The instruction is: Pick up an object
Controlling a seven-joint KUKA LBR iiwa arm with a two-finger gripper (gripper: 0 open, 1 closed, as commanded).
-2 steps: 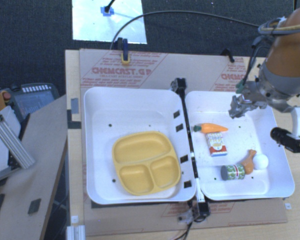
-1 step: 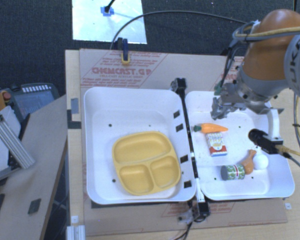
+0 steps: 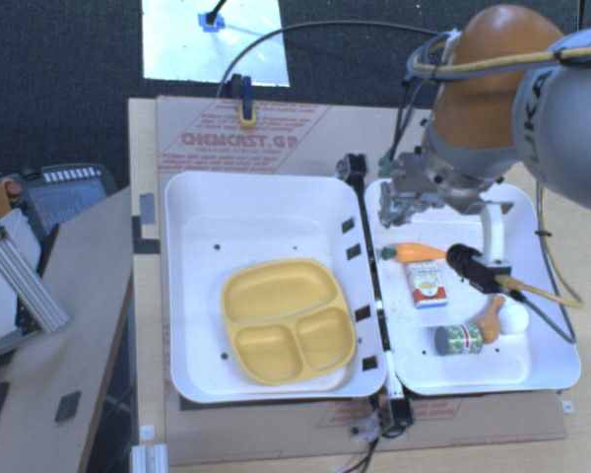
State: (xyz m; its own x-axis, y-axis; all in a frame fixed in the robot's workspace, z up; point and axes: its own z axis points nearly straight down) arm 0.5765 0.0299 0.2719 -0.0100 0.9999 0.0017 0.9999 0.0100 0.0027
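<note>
Carrot (image 3: 417,252) lies near the back of the right bin (image 3: 547,363), just under the end effector (image 3: 399,208), which hangs above it with nothing between its fingers that I can see; whether they're spread or closed I cannot tell. Looks like the approach step. Next it must drop straight down and close on the carrot, clear of the small box (image 3: 426,285)

Arm (image 3: 561,97) cut off at right.
</note>
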